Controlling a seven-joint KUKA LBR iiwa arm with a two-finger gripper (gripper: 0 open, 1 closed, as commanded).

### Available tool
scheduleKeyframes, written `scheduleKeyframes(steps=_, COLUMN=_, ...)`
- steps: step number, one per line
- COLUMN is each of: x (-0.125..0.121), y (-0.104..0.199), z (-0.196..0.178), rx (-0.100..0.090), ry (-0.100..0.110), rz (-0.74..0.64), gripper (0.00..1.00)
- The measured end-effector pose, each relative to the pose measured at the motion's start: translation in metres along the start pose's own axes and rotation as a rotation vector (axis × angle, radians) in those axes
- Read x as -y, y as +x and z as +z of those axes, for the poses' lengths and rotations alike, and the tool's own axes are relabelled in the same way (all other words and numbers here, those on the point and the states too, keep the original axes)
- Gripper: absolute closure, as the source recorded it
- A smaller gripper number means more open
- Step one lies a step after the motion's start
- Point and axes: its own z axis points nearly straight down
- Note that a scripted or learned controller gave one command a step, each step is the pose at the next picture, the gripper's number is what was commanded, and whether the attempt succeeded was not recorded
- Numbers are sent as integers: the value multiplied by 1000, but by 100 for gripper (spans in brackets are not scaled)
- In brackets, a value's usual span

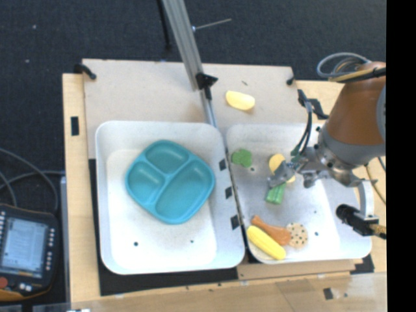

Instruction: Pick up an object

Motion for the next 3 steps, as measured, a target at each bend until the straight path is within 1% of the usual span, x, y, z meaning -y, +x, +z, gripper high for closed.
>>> scheduleKeyframes(steps=1, x=0, y=0, z=0, rx=0, ry=-1, rz=1, gripper=0)
scheduleKeyframes(steps=2, x=0, y=1, z=63, rx=2, ry=6, rz=3, gripper=0)
scheduleKeyframes(steps=3, x=1, y=0, z=116, rx=2, ry=6, rz=3, gripper=0)
